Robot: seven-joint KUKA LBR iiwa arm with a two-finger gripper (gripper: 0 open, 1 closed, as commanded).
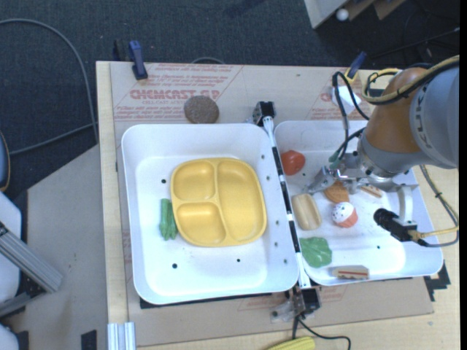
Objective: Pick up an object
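Camera view: right white bin (408, 261) held a small orange-brown food piece (336, 193). Hand (334, 175) poised just over it, grip state indeterminable. Approach step; next, descend and close.

The left white bin (139, 195) has open floor along its near edge and far-left corner; a yellow sectioned plastic plate (217, 200) fills its centre, a green leafy piece (168, 219) just beside it. The right white bin (419, 265) is crowded: grey arm (408, 130) over its far half, food pieces strewn beneath, bare floor near its near-right corner.
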